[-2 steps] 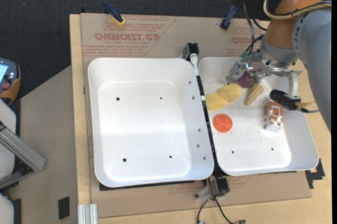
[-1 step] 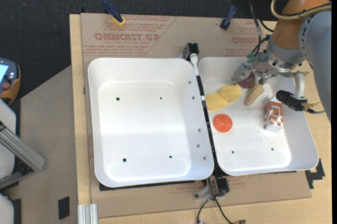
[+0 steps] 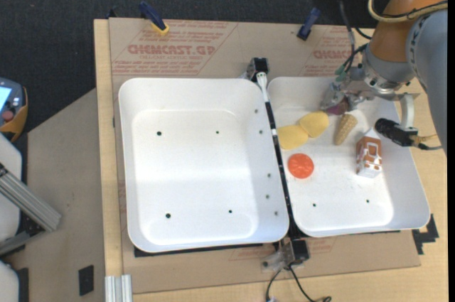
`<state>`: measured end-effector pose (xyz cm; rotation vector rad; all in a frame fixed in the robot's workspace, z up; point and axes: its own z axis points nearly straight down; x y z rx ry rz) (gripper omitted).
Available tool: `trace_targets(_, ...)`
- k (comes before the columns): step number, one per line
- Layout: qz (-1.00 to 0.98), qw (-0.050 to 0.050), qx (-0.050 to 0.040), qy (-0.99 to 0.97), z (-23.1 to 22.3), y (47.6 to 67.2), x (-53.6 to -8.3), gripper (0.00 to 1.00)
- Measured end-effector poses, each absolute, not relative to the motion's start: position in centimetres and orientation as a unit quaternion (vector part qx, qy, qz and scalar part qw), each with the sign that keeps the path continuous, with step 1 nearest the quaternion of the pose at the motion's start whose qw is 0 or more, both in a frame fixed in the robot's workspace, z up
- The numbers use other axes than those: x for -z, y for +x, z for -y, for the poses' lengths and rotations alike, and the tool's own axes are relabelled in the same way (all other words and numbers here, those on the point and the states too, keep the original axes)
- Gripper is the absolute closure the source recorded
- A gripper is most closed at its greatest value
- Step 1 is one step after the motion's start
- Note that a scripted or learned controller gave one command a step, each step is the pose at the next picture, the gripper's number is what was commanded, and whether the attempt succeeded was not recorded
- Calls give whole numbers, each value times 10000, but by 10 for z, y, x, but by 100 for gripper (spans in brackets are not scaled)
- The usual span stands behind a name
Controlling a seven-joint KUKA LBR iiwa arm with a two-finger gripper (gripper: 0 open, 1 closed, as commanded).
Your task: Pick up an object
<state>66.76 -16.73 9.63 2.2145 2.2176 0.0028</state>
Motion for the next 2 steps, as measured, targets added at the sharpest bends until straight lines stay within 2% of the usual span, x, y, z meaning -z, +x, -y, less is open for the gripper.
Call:
trace_targets(1, -7081, 40, -27, 7061, 142, 668, -205, 100)
trace_targets(2, -7104, -32, 4, 7038, 16, 635, -184, 100)
